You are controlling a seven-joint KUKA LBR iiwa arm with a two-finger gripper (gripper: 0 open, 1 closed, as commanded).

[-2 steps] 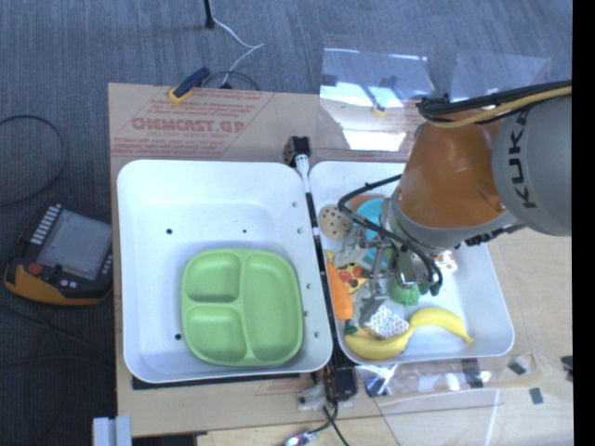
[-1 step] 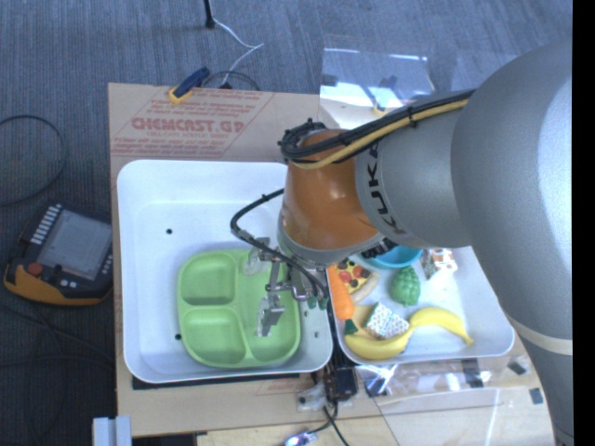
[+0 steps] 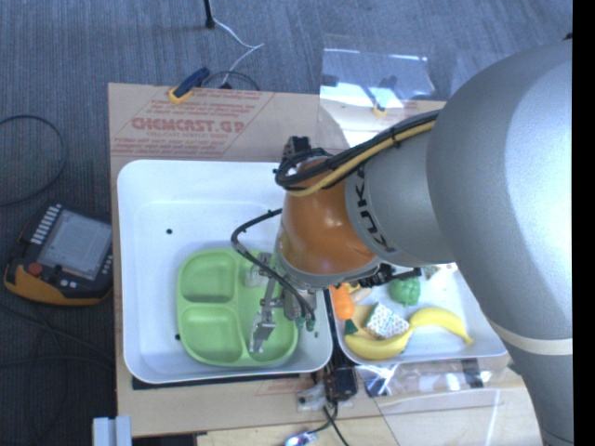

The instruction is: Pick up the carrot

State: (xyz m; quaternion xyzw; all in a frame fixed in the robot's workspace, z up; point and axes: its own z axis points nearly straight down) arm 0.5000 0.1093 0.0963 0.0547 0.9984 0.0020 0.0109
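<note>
Hovering over the green plastic divided tray [image 3: 218, 309] in the left white bin [image 3: 149, 249], the metal two-finger gripper [image 3: 263, 328] is seen narrow w/ nothing held, while the small orange carrot [image 3: 345, 302] lies to its right in the right bin, just across the divider, long axis approx toward/away from cam.

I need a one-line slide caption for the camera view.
KUKA arm's gripper hangs over green tray in left bin; carrot lies beside banana.

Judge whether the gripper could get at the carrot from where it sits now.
Probably not without moving first. The gripper hangs over the green tray in the left bin, while the carrot lies in the right bin, across the rims, partly tucked under the arm's wrist beside the banana.
</note>
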